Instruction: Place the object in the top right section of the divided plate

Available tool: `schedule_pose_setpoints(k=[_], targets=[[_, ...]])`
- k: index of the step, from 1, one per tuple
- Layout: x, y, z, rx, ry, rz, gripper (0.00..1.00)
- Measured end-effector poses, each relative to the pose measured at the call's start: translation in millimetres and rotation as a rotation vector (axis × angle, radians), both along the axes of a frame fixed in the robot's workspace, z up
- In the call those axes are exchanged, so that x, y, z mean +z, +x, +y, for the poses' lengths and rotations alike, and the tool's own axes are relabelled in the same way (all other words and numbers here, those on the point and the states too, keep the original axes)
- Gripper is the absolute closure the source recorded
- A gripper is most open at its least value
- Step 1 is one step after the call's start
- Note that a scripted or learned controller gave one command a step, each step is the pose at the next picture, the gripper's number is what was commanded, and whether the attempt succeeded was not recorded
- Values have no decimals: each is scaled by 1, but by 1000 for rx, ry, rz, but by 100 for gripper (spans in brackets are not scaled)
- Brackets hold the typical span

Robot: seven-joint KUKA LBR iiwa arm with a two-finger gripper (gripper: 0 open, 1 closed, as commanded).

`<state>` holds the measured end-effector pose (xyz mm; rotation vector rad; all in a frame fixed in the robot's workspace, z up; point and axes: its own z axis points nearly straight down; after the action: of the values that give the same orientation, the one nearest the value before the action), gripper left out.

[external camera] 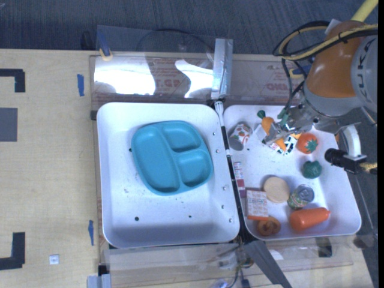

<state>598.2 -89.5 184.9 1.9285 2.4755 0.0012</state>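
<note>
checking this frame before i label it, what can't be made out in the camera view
- Two-finger gripper: its fingers sit in clutter under the grey arm; open, shut or holding cannot be told.
- Small black-and-white object beside it: too small and blurred to identify.
- Round silver-topped can: label too small to read.
- Blue divided plate: fully seen.

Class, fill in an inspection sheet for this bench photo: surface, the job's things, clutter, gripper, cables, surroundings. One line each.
Surface: wooden bench bearing left bin and right bin.
Job's things: blue divided plate in left bin, nothing on it.
Clutter: right bin holds carrot, tomato, round cracker, can, small box.
Gripper: gripper low over right bin's top; finger state unclear.
Cables: yellow and black cables above arm.
Surroundings: blue carpet.
</note>
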Motion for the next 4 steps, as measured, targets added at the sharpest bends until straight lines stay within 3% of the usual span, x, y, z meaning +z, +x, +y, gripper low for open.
schedule_pose_setpoints(k=[1,2,3,4], targets=[[11,1,0,2,-1,-5,100],[22,-9,-57,18,-2,-1,100],[61,19,-129,67,-3,-3,100],[11,69,-133,50,-1,3,100]])
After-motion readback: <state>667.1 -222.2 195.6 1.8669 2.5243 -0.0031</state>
